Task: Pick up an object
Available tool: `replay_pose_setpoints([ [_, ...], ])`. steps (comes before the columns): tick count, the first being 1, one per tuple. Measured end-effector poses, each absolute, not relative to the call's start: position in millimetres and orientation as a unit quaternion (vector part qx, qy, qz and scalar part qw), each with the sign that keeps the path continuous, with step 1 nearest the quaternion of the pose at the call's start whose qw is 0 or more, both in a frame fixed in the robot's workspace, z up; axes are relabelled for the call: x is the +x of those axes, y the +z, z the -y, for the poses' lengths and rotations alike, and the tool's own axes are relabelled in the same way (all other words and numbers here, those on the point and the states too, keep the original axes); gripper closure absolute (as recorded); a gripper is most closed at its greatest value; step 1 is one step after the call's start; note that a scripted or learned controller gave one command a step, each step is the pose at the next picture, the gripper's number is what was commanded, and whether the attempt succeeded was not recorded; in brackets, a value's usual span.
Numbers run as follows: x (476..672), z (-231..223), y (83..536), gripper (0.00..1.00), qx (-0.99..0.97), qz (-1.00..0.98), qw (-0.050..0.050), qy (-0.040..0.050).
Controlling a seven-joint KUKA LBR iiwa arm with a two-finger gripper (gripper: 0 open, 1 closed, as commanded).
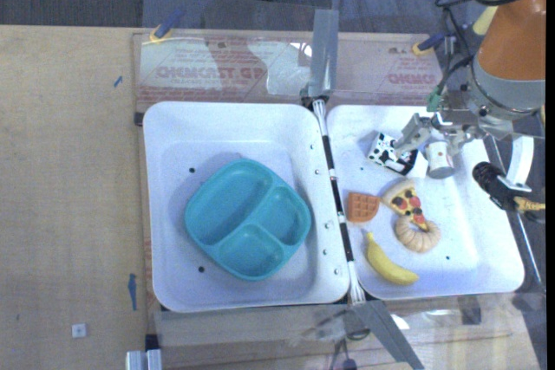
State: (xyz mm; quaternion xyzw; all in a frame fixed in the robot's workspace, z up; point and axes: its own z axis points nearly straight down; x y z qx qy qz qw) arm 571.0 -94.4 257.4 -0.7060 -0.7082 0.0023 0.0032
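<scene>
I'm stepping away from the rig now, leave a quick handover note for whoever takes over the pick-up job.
Hand: low in the right bin, upper area, at the black-and-white toy. No object is visibly between its fingers, so treat nothing as held.
Right bin items: black-and-white toy, waffle, pizza slice, pastry, banana, all lying on the bin floor.
Left bin: teal divided plate.
Done: arm is down in the right bin at the toy.
Left: secure a grasp and lift one object.
</scene>
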Motion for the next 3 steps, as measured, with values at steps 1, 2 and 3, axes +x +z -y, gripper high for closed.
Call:
replay_pose_setpoints([
  [1, 525.0, 95, 153, 0.00, -0.708, 0.707, 0.002, 0.0016],
  [2, 560.7, 131, 87, 0.00, -0.707, 0.707, -0.002, -0.0025],
  [3, 561.3, 132, 93, 1.00, -0.707, 0.707, -0.001, -0.0021],
])
